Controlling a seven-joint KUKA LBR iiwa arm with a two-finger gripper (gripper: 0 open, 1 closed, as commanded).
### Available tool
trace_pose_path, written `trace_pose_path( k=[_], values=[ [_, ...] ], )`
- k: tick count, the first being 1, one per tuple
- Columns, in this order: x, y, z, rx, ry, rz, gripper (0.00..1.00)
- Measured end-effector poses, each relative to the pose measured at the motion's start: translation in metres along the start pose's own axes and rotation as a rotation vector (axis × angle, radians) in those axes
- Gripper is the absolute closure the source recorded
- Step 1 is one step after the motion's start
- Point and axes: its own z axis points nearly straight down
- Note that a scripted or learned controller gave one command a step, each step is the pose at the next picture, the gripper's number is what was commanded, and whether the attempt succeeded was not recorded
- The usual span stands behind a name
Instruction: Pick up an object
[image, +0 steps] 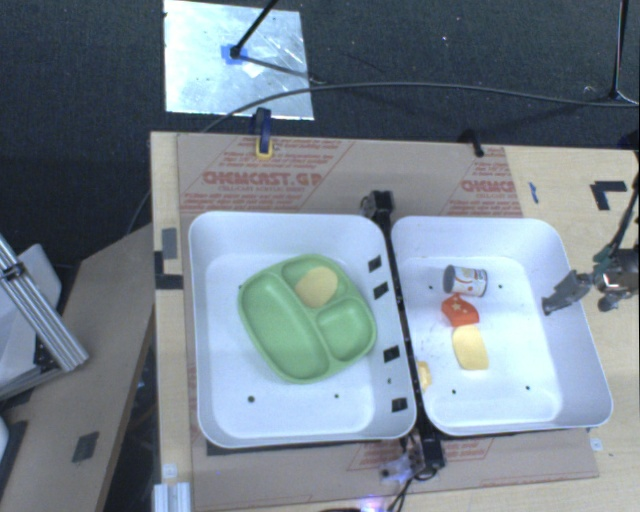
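While the gripper (565, 293) hangs at the right bin's (560, 400) right edge — whether it is open I cannot tell — the can (466, 281), on its side, lies to its left, long axis running across the bin, with an orange piece (460, 310) and yellow block (470, 350) just below it.

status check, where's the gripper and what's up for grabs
Gripper at right bin's right rim, holding nothing. Small can, orange piece, yellow piece lie untouched. Path clear.
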Motion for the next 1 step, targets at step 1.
trace_pose_path(
  k=[1],
  values=[
    [0.0011,0.0023,-0.0064,-0.012,-0.003,-0.005,0.0]
  ],
)
